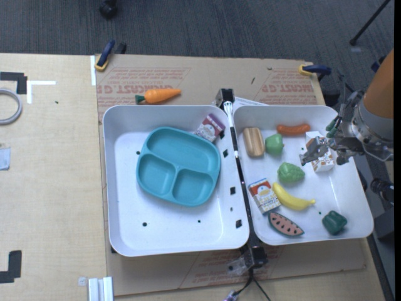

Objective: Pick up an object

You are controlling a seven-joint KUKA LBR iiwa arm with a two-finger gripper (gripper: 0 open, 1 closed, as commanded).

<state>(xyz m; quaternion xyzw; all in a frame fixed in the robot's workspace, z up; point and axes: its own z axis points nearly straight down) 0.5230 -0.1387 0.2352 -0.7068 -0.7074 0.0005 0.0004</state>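
Observation:
My gripper hangs low over the right part of the right bin. It sits right at a small white and orange carton, touching or just above it. Around it in the same bin lie an orange sausage, a green apple, a tan bun, a leafy green vegetable, a banana, a small snack box, a watermelon slice and a dark green pepper.
The left bin holds a teal divided plate and a small packet at its back right corner. A toy carrot lies on the cardboard behind the bins. The arm enters from the right.

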